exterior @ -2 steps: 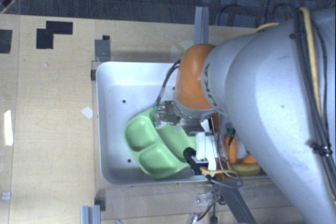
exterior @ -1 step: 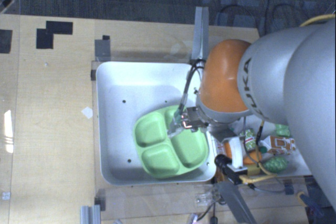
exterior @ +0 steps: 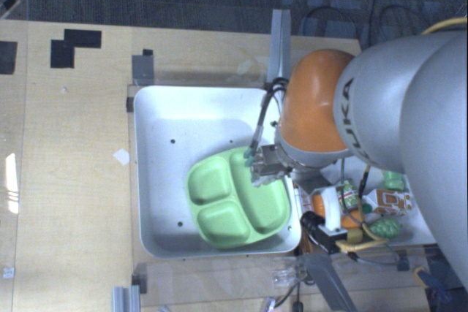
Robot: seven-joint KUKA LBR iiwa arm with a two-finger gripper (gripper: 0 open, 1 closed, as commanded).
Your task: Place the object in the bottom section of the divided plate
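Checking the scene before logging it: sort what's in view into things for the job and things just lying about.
For the job:
- green divided plate
- end effector, above the plate
- left bin, holding the plate

Lying about:
- small cartons and packets in the right bin, partly hidden by the arm

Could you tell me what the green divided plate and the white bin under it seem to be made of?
The plate looks like moulded plastic: uniform pale green, rounded section walls, a soft satin sheen. The bin looks like white plastic or painted metal, hard to say which: smooth, matte, with rounded corners and a few small dark holes in its floor.
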